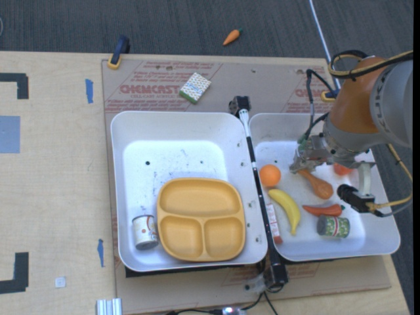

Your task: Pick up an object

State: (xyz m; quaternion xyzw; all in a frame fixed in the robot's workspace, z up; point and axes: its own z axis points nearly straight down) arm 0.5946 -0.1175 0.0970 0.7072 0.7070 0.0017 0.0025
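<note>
Pincer is low in the right bin, near its back-middle, right over the top end of the brown-orange sweet-potato-looking piece. Can't tell from here whether it's open or closed; the wrist body hides the tips.

Risks, as I judge them: that piece lies slanted, so if the pincer comes down off-centre it'll prob. pinch only the tip and the thing will squirt out or roll. Neighbours are tight too: the orange ball sits just beside toward the bin's left wall, the banana just in front, the red chili near its lower end. A sideways nudge could shove one of them and spoil the grab. Loose cable w/ a black plug hangs by the wrist & could snag on stuff.

The target itself: elongated, tapered, dull orange-brown, smooth-looking, lying flat on the bin floor, not lifted. A small green-label can sits toward the bin's front-right, well clear.
</note>
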